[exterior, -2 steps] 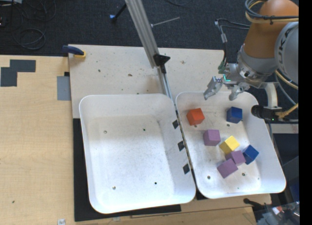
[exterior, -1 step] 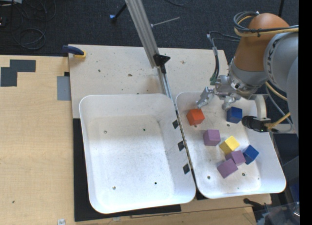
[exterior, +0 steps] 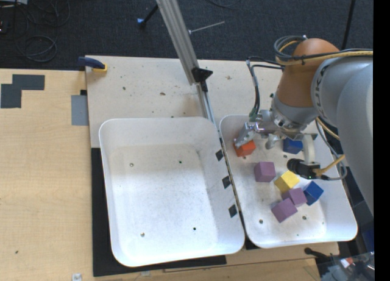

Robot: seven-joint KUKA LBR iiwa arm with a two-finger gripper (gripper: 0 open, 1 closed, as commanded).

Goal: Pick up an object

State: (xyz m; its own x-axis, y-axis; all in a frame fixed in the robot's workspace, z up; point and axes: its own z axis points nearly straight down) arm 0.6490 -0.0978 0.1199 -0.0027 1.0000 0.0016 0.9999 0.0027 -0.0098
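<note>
Camera view: end effector [exterior: 248, 135] low over the right bin [exterior: 341, 228], directly above the orange block [exterior: 245, 148] at that bin's upper left; its opening cannot be judged. Purple [exterior: 264, 171], yellow [exterior: 287, 181] and blue blocks [exterior: 313, 192] lie nearby. Left bin [exterior: 116, 152] adjoins on the desk [exterior: 42, 170].

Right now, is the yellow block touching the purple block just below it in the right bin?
Touching. The camera view shows the yellow block pressed against the purple block, with no white bin floor between them.
</note>
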